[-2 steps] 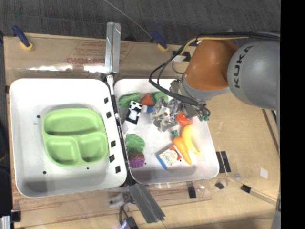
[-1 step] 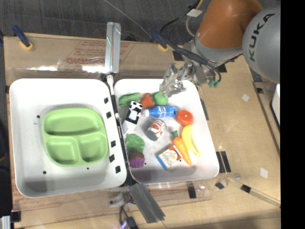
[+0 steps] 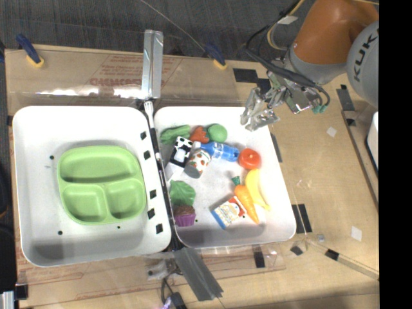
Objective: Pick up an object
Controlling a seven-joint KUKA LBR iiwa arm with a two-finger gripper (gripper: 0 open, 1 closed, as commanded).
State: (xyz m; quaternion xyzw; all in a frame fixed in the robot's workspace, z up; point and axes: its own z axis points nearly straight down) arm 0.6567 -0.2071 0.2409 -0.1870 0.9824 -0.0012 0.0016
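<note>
A green tray [image 3: 100,184] with three compartments lies in the left bin [image 3: 38,237]. To its right, the second bin [image 3: 283,221] holds toy food: a green lettuce leaf [image 3: 182,191] and a purple cupcake [image 3: 184,215] nearest the tray, then a blue bottle [image 3: 222,151], a small carton [image 3: 228,213], a carrot [image 3: 246,203], a banana [image 3: 255,187] and a red tomato [image 3: 250,158]. Farthest from the tray, the gripper [image 3: 259,114] hovers over that bin's far right corner, holding nothing; I cannot tell how its fingers stand.
</note>
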